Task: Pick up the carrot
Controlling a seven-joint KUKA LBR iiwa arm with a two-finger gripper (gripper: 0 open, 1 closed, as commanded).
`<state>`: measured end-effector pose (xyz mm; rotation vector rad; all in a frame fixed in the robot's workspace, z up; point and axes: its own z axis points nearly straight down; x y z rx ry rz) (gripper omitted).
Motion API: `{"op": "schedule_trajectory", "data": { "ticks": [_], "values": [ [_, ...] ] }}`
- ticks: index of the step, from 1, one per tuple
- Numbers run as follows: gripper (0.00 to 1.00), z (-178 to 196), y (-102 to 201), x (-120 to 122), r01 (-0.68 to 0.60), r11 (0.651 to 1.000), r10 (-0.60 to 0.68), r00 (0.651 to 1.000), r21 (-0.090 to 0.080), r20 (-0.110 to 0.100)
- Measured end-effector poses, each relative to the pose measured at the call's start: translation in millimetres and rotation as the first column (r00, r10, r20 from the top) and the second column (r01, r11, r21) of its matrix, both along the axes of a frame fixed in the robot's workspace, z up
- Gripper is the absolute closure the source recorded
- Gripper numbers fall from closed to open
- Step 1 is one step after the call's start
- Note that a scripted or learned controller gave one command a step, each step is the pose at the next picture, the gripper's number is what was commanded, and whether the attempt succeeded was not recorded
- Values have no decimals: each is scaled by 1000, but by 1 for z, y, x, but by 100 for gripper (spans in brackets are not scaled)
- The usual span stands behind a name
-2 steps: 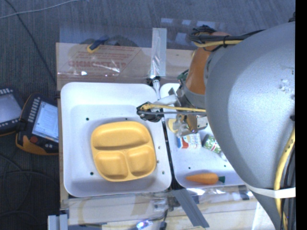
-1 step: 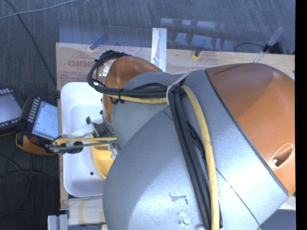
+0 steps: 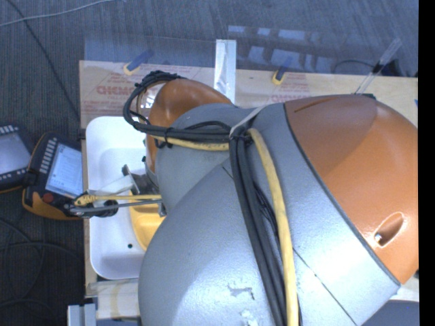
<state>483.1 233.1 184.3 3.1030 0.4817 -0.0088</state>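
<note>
My arm [image 3: 285, 202] reaches in from the right and covers most of the bench. Its wrist, with the orange band [image 3: 180, 104], hangs over the left white bin [image 3: 109, 148]. The gripper [image 3: 136, 180] sits low over the middle of that bin, mostly hidden under the wrist. A yellow-orange shape [image 3: 145, 226] lies in the bin just below the gripper, half covered by the arm. I cannot tell whether it is the carrot, nor whether the gripper touches it.
A handheld controller with a screen [image 3: 58, 175] lies on the floor left of the bin. The cardboard-coloured bench top [image 3: 319, 85] shows behind the arm. The right bin is hidden by the arm.
</note>
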Motion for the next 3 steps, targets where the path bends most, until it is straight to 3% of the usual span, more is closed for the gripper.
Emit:
{"op": "schedule_trajectory", "data": {
  "ticks": [1, 2, 3],
  "values": [
    [0, -5, -106, 25, -99, 995, 99, 995, -3, 0],
    [100, 3, -105, 25, -105, 994, 104, 995, -7, -5],
    [100, -34, -77, -1, -68, 998, 68, 998, 1, -2]
  ]
}}
